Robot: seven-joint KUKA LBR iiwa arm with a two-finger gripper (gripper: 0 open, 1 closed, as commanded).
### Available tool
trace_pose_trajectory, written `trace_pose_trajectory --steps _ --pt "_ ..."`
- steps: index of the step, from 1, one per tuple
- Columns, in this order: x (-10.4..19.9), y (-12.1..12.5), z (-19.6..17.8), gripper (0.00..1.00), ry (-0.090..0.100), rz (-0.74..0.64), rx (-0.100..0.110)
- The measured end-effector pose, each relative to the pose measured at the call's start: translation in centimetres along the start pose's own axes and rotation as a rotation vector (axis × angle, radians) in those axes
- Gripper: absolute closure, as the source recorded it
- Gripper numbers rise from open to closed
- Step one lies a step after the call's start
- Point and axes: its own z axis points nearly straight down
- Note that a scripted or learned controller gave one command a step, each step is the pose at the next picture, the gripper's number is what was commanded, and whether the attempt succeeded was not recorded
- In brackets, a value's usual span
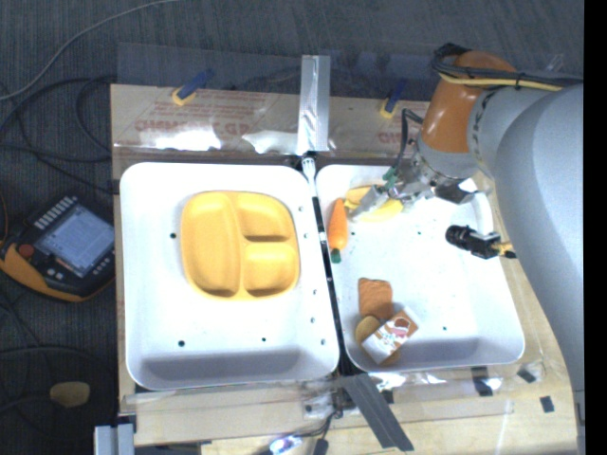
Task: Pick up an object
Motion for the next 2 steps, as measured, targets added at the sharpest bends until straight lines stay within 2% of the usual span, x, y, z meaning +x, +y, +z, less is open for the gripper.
trace_pose_trajectory --steps 1,2 --pt "0.0 0.0 -0.9 1.0 -0.004 -0.001 0.002" --pt "6.9 -5.1 -15.1 1.0 0.002 -0.081 -0.004"
